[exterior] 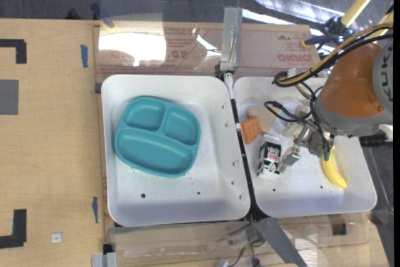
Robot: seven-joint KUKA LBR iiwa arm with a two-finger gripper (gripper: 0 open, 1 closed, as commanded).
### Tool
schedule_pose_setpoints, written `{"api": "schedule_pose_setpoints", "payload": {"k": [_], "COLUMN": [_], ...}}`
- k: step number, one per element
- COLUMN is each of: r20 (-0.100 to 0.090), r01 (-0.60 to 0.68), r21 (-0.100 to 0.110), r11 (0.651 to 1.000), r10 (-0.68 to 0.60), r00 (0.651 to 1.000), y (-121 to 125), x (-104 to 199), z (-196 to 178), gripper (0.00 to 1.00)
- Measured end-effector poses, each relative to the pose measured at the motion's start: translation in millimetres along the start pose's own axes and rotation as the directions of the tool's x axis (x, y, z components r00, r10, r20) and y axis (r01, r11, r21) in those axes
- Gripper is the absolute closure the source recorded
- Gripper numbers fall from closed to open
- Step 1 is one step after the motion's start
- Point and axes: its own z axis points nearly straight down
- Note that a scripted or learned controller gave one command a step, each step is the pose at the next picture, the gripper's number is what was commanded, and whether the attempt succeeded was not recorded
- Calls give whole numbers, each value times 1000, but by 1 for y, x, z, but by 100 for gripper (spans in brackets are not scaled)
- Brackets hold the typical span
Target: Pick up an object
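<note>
The arm (350, 87) reaches into the right bin (356, 200), its gripper (289, 161) low beside a small black-and-white object (270, 157). I cannot tell the gripper's state. An orange piece (250, 129) and a banana (332, 171) lie nearby. The left bin (125, 197) holds 1 teal divided plate (157, 136).

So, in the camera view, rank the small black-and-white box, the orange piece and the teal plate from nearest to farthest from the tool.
Measured from the tool:
1. Small black-and-white box, right bin, just left of it.
2. Orange piece, right bin, near the divider.
3. Teal plate, left bin.
</note>
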Motion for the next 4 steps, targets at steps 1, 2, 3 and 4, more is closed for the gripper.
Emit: {"api": "schedule_pose_setpoints", "payload": {"k": [1, 2, 3, 4], "r20": [11, -16, -12, 0], "r01": [4, -339, -808, -972], "r21": [-6, 10, 28, 31], "r11": [1000, 941, 588, 232], "r10": [-4, 339, 809, 973], "r00": [1000, 941, 588, 232], "y": [4, 52, 91, 65], "x": [-3, -9, 44, 53], "z": [-15, -91, -75, -76], "gripper": [100, 100, 100, 100]}}
